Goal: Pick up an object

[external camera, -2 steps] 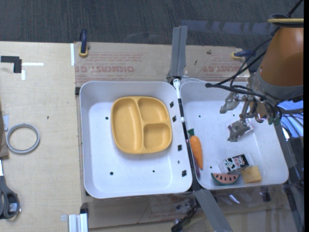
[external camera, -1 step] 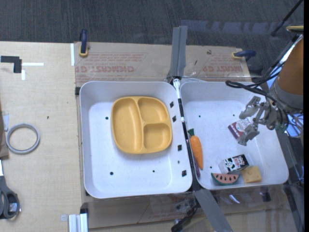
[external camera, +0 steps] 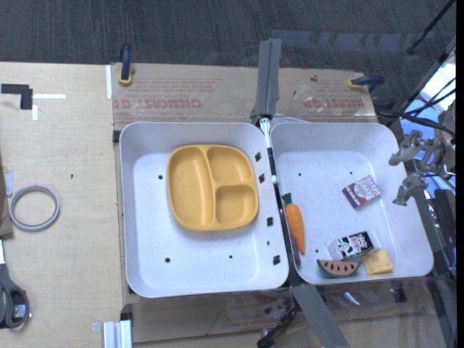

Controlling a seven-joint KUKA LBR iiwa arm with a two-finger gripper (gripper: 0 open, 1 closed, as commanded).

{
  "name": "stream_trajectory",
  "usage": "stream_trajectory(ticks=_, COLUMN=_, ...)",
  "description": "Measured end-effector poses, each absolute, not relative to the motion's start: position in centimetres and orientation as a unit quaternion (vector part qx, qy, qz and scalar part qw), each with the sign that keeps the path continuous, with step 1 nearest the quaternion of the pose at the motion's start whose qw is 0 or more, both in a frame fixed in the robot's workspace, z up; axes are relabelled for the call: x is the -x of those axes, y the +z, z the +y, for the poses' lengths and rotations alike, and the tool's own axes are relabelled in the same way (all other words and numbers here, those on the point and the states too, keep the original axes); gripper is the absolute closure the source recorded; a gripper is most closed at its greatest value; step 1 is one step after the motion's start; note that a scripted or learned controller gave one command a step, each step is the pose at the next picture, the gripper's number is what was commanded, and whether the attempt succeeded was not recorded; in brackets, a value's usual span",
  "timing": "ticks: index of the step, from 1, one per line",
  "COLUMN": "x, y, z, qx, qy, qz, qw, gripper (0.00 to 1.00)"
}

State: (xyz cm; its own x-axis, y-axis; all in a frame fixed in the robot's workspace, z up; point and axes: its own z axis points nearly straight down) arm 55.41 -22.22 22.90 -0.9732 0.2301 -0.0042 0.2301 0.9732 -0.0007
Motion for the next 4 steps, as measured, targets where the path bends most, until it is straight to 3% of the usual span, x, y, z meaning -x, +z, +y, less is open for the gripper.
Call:
stream_trajectory(ticks=1, x=-60.0, y=14.8, z=-22.1, qx=-0.231, qy=-0.0004, qz=0.973, qw=0.001, gripper=0.0)
stream_trajectory(ticks=2, x=-58.8, y=18.7, z=-22.2, qx=-0.263, qy=-0.0005, qz=0.965, qw=0.002, gripper=0.0)
stream_trajectory(ticks=3, x=-61.6, y=16.1, z=-22.2, qx=-0.355, qy=-0.0006, qz=0.935, qw=0.002, gripper=0.0)
stream_trajectory(ticks=4, x=-60.6, y=9.2, z=-21.5, qx=-0.343, qy=-0.0003, qz=0.939, qw=0.001, gripper=0.0)
